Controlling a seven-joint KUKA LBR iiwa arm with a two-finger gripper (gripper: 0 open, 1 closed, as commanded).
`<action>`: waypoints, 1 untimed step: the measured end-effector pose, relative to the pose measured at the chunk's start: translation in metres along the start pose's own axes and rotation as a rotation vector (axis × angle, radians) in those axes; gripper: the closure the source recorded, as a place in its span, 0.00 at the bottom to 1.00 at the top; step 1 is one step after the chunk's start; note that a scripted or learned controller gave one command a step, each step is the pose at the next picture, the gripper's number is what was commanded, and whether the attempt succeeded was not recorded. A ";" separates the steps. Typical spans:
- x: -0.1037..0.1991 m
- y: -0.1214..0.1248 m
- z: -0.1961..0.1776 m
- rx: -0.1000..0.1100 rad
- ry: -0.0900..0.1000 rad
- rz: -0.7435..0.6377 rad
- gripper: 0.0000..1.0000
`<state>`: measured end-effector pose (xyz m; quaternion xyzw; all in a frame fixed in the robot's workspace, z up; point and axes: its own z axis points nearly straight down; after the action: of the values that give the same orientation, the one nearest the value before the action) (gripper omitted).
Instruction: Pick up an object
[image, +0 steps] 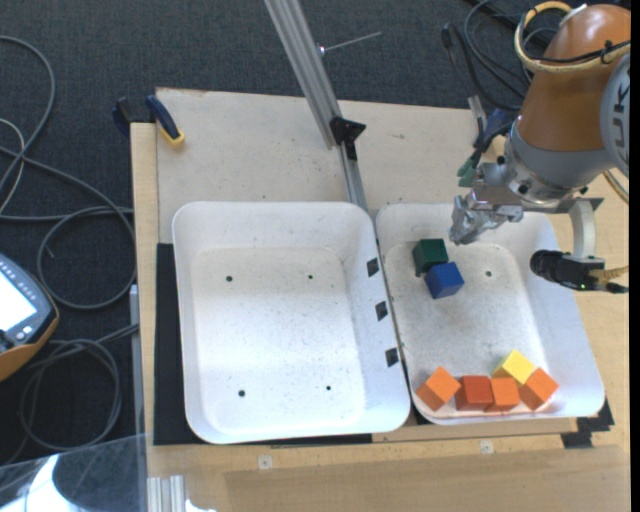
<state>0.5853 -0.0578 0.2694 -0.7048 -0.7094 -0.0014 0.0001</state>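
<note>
Camera view from above the counter (250, 150), which bears two shallow white bins. The right bin (560, 320) holds all the blocks: a green block (430, 251) and a blue block (443, 279) touching one another toward the bin's 11 o'clock corner, and a row of orange and red blocks with one yellow block (517, 364) packed against the wall at 5 to 6 o'clock. The left bin (200, 300) carries no blocks. The pincer (466, 232) hangs just at the 2 o'clock side of the green block, with nothing seen between its tips; how wide it stands cannot be told.

Judged by appearance, the blocks are small, rigid, light cubes with flat smooth faces. The nearest candidate, the green block, is best gripped on two opposite free faces, avoiding the side that abuts the blue block.
</note>
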 end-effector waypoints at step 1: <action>0.052 -0.005 0.008 0.004 0.001 0.000 1.00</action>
<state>0.5804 -0.0057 0.2619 -0.7048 -0.7094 -0.0003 0.0018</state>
